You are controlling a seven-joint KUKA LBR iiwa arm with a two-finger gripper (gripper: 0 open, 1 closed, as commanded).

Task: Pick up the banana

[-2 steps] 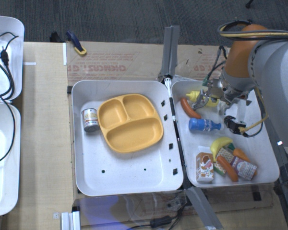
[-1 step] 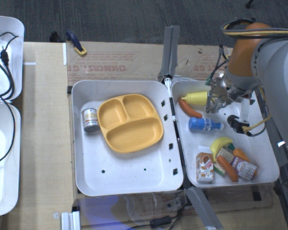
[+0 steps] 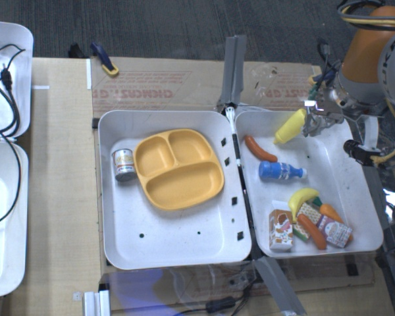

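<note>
The banana point(image 3: 301, 198) is yellow and curved and lies in the lower part of the right bin point(image 3: 355, 176), partly under a small patterned box point(image 3: 309, 213). My gripper point(image 3: 314, 121) is at the bin's far right corner, well above and beyond the banana. It sits right next to a yellow bottle point(image 3: 289, 127), whose right end touches or nearly touches it. Whether the bottle is gripped is unclear.
Also in the right bin are a red sausage point(image 3: 260, 149), a blue bottle point(image 3: 281, 171), a carrot point(image 3: 312, 232) and small food packs point(image 3: 281, 230). The left bin point(image 3: 118, 229) holds a yellow divided plate point(image 3: 179, 168) and a small can point(image 3: 124, 164).
</note>
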